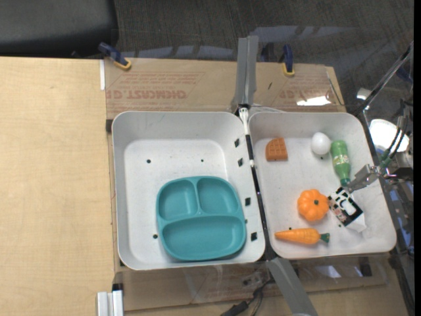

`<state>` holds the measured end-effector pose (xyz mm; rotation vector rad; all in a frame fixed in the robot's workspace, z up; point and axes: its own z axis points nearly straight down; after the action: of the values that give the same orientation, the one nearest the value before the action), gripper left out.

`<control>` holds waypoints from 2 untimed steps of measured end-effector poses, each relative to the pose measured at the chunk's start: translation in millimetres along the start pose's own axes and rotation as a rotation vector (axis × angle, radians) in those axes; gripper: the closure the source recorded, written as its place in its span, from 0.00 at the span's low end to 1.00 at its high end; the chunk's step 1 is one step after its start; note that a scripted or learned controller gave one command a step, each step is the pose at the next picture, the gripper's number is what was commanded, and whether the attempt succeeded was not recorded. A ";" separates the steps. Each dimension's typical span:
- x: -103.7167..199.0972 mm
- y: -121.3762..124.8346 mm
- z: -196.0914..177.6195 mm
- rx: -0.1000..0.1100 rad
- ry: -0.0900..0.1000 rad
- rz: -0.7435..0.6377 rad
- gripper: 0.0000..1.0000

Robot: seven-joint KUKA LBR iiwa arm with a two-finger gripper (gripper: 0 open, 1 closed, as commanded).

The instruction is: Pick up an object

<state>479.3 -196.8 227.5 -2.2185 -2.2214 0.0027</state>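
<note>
Camera view shows the right bin [372, 150] holding an orange pumpkin [312, 205], a carrot [301, 236], a waffle [277, 149], a white ball [320, 143], a green bottle [341, 161] and a black-and-white package [346, 209]. Beside the package, a thin metal part reaches from the right edge; whether the jaws are released or clenched cannot be told. A teal divided plate [200, 218] lies in the left bin [131, 176]

Wooden bench [46, 176], brown cardboard sheet [171, 87] clamped at back, two white bins [122, 189] side by side on it
</note>
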 end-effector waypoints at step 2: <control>13.3 4.6 108.4 -0.021 -0.008 -0.099 1.00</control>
<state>483.6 -183.4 119.0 -2.1190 -2.3438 -0.0118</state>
